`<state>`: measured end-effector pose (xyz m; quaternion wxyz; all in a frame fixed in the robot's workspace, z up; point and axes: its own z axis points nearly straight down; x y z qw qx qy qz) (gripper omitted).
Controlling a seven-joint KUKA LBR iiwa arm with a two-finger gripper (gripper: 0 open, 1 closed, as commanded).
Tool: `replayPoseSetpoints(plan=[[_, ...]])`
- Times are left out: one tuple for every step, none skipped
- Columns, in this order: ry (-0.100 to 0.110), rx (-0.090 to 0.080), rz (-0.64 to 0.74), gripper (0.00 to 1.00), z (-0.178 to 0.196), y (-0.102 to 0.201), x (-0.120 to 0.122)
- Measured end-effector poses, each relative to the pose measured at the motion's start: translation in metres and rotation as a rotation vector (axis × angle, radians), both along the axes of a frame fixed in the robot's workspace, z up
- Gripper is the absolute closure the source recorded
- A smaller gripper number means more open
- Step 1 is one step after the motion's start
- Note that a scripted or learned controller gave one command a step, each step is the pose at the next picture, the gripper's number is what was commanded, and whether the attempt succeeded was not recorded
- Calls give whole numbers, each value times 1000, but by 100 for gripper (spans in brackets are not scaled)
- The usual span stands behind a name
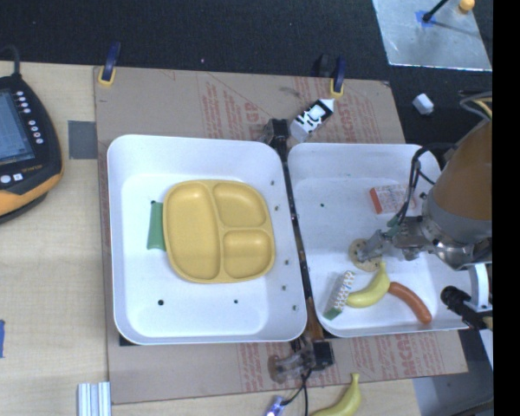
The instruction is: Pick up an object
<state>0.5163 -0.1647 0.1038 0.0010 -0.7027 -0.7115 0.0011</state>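
Observation:
In the right bin [329,176] lie a yellow banana [370,290], an orange-red sausage [409,302], a white and green comb-like piece [338,295], a small red and white packet [386,198] and a round tan piece [360,251]. My gripper [374,246] reaches in from the right, low over the bin, its tip at the tan piece and just above the banana. The grey and orange arm [464,198] covers the bin's right side. Nothing is visibly held.
The left bin [130,232] holds a yellow divided plate [218,230] lying on a green item [156,225]. A teach pendant [13,159] sits on the bench at far left. A second banana [342,399] lies outside, below the right bin. A black and white object [313,116] lies behind the bins.

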Motion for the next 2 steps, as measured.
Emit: replayPoseSetpoints(plan=[[3,1,-5,0,-12,14,2],[0,1,-8,0,-12,13,40]])
